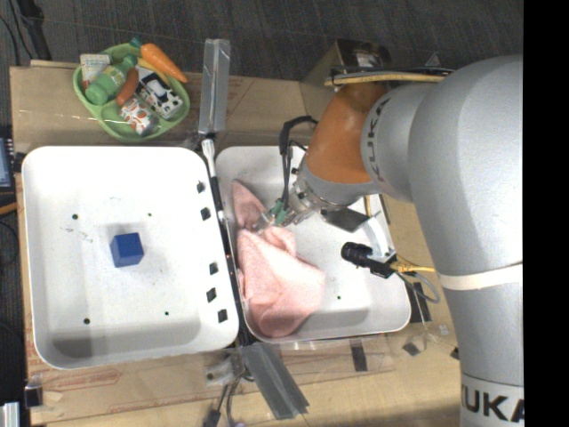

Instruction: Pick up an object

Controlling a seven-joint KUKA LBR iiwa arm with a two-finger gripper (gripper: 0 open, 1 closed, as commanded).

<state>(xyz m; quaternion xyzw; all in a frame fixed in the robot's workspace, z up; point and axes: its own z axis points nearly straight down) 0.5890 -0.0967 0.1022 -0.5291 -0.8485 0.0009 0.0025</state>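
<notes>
The grey arm [462, 176] reaches in from the right, its orange band [342, 145] just above the wrist, and comes down over the right bin [382, 314]. Its pincer [277, 213] sits low in the upper left part of that bin, right at the top end of a pink cloth [276, 278]. The cloth lies crumpled along the bin's left side, narrow at the top near the divider and spreading into a wider heap toward the bin's near wall. The tips of the pincer meet the cloth's upper folds and the fabric seems bunched there, but whether the pincer is open, closed or actually gripping the cloth cannot be told from this view, since the wrist covers much of it. A black cable [293, 136] loops up beside the wrist, and a small black cylindrical part [360, 256] juts out below the wrist over the bin's floor, to the right of the cloth. In the left bin [53, 327] a small blue cube [127, 248] rests alone on the white floor, left of centre and well apart from the arm. Behind the left bin, on the counter [267, 92], stands a green bowl [93, 114] heaped with toy food and small packages, an orange toy carrot [162, 60] lying across its top right rim. A grey metal bracket [213, 83] rises between the two bins at their far end.
</notes>
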